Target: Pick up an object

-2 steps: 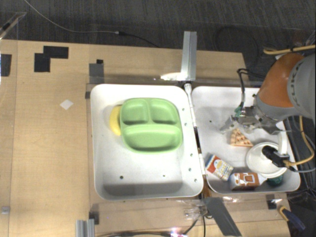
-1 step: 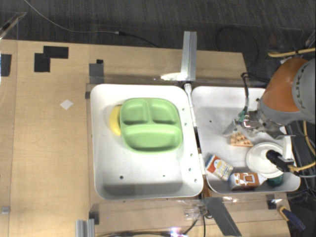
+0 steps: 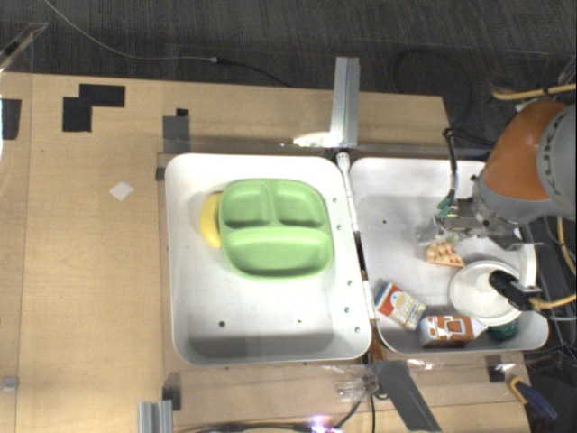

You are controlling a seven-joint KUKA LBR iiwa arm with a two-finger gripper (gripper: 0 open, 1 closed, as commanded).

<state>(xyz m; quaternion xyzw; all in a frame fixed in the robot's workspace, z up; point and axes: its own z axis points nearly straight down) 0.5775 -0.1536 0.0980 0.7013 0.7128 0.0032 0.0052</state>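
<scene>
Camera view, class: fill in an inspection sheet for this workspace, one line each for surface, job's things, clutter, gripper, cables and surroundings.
Surface: wooden bench bearing two white bins, left bin and right bin.
Job's things: green divided plate over a yellow object in the left bin; small box, brown carton, tan snack piece and white bowl in the right bin.
Clutter: black tape patches on the bench.
Gripper: gripper low over the right bin, above the snack piece; finger state unclear.
Cables: thin cable across the dark floor.
Surroundings: dark carpet.

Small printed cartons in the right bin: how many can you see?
2. A small white-and-red printed carton lies near the right white bin's front left; a small brown printed carton lies along its front edge. The arm may hide others.
</scene>
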